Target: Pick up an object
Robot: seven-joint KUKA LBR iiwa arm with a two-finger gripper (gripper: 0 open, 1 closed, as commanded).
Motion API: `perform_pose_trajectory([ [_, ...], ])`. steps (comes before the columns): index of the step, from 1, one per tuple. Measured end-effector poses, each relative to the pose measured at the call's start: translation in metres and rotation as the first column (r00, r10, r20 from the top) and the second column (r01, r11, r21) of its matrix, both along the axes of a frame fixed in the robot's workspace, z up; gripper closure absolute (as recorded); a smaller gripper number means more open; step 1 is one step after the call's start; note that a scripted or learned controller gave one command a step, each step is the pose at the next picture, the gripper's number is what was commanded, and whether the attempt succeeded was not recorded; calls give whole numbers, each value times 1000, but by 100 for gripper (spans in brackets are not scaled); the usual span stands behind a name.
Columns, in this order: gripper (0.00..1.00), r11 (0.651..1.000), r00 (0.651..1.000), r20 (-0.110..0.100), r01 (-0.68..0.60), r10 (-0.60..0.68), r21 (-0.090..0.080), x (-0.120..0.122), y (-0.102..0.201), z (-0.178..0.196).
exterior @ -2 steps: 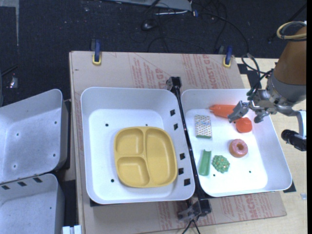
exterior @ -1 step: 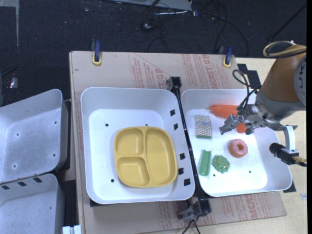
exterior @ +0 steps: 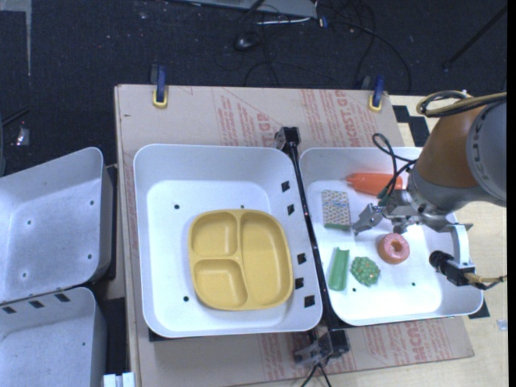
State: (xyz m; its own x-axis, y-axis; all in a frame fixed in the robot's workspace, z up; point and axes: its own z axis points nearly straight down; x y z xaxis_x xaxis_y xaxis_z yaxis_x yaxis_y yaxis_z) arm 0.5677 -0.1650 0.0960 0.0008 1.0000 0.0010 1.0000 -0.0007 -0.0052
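Note:
The right bin (exterior: 419, 297) holds several small objects: an orange carrot (exterior: 372, 182), a patterned grey-green sponge block (exterior: 335, 208), a pink donut (exterior: 394, 248), a green stick (exterior: 339, 268) and a green broccoli-like lump (exterior: 365, 271). My gripper (exterior: 380, 218) hangs over this bin between the sponge block and the donut, just below the carrot. Its fingers spread apart with nothing between them. The arm covers the carrot's right end.
The left bin (exterior: 161, 184) bears a yellow three-compartment plate (exterior: 240, 258). A black divider (exterior: 305, 232) runs between the two bins. Blue-and-yellow clamps (exterior: 160, 87) hold the board at the back. A spare white bin (exterior: 48, 216) lies off the bench at left.

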Motion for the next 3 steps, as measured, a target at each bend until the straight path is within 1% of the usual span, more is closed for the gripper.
perform_pose_trajectory([
  [1, 100, 1000, 1000, 7, 0, 0, -1, 2, 0, 14],
  [2, 100, 1000, 1000, 10, -4, 4, -2, 4, 10, 69],
  [3, 100, 1000, 1000, 10, -3, 3, -3, -3, 13, 117],
])
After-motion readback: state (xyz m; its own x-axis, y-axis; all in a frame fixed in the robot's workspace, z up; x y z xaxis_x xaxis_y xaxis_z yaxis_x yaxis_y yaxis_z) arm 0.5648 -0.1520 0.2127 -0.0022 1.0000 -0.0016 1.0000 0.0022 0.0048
